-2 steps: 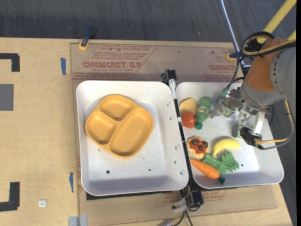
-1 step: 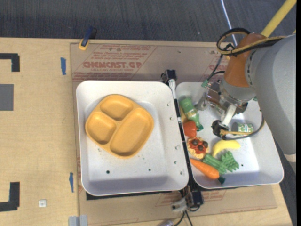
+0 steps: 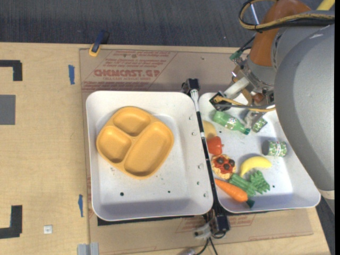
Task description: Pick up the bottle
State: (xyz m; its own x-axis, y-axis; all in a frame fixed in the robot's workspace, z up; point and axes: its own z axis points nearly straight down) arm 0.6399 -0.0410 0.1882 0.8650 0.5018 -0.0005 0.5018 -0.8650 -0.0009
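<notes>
Surface: brown board (image 3: 48,142) carrying two white bins.
Arm: grey bulk (image 3: 311,105) entering from right.
Bottle: green bottle (image 3: 231,122) in right bin (image 3: 297,195), long axis slanting down-right.
Tool: tool (image 3: 254,97) just above-right of bottle; grip state, can't tell.

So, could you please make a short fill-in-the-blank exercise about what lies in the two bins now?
1. The yellow three-part tray lies in the ____ bin.
2. The carrot is ____ in colour.
3. The green bottle lies in the ____ bin.
4. The banana lies to the ____ of the carrot in the view.

Missing words: left; orange; right; right
</notes>
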